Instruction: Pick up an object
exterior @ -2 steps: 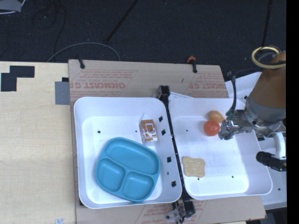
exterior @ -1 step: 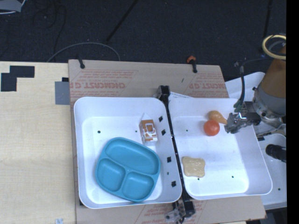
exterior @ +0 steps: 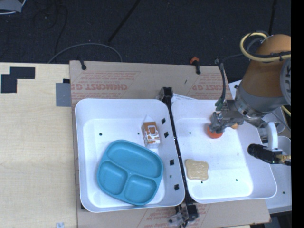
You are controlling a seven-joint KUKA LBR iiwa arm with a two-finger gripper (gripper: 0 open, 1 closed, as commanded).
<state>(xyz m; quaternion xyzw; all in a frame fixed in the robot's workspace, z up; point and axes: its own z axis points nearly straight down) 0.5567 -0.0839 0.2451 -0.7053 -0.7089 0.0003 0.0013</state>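
Two shallow white bins side by side on a cardboard sheet over a pale wooden bench; a black divider along the seam between them. In the left bin: a blue three-compartment plate lying flat toward the near side, and just beyond its far edge a small orange-and-white carton, close to the divider. In the right bin: a tan, bread-like slice lying flat near the divider on the near side, and a small orange round object toward the far middle. Reaching in from the right, the grey arm with its orange band; gripper down low, right over the orange round object and seemingly touching its top; fingers too dark and bunched together to read, so cannot tell whether spread, closed, or clamped on anything. Orange object resting on the bin floor, partly hidden beneath the gripper; well apart from the tan slice.
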